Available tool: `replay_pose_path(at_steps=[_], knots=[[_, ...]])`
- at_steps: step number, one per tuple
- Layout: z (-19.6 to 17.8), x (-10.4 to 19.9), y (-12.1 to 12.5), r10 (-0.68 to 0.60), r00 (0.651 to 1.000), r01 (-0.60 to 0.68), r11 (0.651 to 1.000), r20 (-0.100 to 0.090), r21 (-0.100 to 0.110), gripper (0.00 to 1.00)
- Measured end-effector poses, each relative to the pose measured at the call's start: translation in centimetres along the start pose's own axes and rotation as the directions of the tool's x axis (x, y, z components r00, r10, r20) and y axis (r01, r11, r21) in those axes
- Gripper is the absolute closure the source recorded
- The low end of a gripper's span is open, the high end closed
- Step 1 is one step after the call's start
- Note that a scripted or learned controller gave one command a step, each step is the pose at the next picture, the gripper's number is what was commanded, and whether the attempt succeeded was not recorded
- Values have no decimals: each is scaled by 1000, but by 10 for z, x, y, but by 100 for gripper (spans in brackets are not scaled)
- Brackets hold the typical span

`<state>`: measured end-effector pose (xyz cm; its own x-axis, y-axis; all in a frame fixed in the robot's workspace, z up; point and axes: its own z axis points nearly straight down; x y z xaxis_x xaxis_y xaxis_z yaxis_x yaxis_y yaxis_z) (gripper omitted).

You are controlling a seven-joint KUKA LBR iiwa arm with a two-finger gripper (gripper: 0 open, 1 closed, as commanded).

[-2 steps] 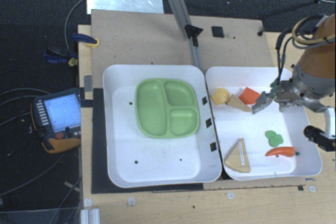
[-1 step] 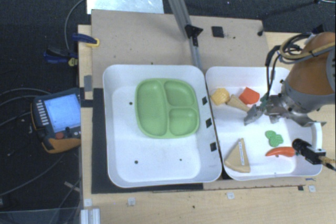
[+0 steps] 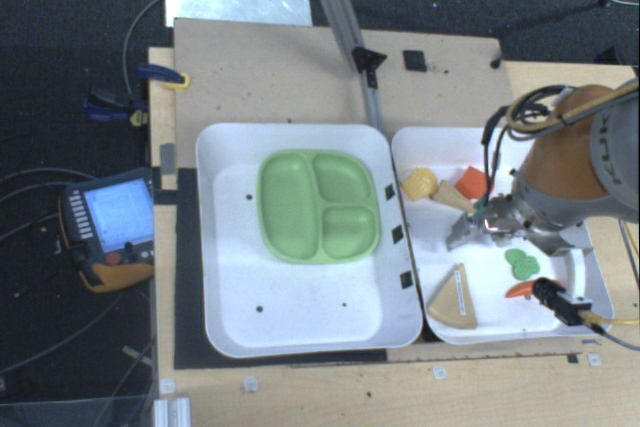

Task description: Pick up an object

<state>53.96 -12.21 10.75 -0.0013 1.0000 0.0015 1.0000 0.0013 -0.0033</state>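
We see two white bins. The left bin [image 3: 230, 315] holds one green plate [image 3: 318, 205] with three parts. The right bin [image 3: 420, 150] holds five toys: one yellow lump [image 3: 420, 182], one orange block [image 3: 472, 183], one tan wedge [image 3: 455, 298], one green piece [image 3: 521, 263], one small carrot [image 3: 520, 290]. The gripper [image 3: 466, 230] hangs low among them. We cannot tell how its tips stand.
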Motion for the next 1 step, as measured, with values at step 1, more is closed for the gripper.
replay_pose_path(at_steps=[1], knots=[[-13, -1, 2, 0, 1000, 0, 1000, 2, -5, 100]])
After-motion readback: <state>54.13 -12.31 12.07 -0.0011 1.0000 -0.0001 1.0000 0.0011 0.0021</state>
